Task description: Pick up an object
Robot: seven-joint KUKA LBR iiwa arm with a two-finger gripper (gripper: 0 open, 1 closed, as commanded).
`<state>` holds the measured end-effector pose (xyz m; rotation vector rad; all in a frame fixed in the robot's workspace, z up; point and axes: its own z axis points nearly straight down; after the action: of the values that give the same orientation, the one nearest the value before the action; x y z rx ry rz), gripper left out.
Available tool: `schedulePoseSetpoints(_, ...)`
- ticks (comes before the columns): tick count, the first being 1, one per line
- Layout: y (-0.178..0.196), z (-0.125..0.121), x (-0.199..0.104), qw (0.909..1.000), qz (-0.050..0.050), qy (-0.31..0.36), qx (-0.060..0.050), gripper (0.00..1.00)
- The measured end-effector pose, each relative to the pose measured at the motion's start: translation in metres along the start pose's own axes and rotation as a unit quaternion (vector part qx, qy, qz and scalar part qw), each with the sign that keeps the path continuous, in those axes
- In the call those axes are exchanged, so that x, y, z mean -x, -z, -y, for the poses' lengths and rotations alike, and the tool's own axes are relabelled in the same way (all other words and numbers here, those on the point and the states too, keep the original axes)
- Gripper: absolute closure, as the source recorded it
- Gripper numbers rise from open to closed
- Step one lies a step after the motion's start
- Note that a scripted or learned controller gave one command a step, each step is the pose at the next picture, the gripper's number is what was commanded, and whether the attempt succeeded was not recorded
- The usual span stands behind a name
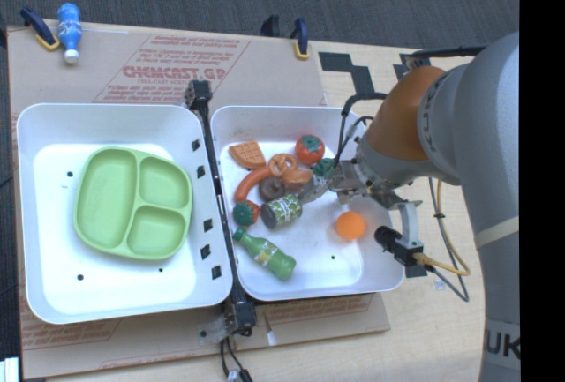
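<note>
The right bin (375, 279) holds a pile of toy food: a red tomato (309, 148), an orange wedge (249, 153), a pretzel (282, 165), a sausage (251, 185), a brown donut (272, 188), a green can (282, 210), a strawberry (244, 213), a green bottle (265, 254) and an orange ball (350, 226). My gripper (328, 181) is low in this bin, at the pile's right edge, just below the tomato and up and left of the orange ball. The wrist hides its tips.
The left bin (35, 133) holds a green divided plate (134, 202). A black divider (210, 186) runs between the bins. A small blue bottle (69, 29) lies at the far left of the cardboard sheet. Cables trail at the right beside the arm.
</note>
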<state>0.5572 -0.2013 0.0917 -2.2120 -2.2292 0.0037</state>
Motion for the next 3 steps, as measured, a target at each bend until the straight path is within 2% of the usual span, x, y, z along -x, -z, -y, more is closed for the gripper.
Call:
schedulePoseSetpoints(1,0.01,0.0,0.0,1.0,0.0,0.002,-0.001,1.0)
schedulePoseSetpoints(2,0.155,-0.055,0.003,1.0,0.0,-0.001,0.002,1.0)
schedulePoseSetpoints(3,0.002,-0.095,-0.033,1.0,0.0,-0.001,0.003,1.0)
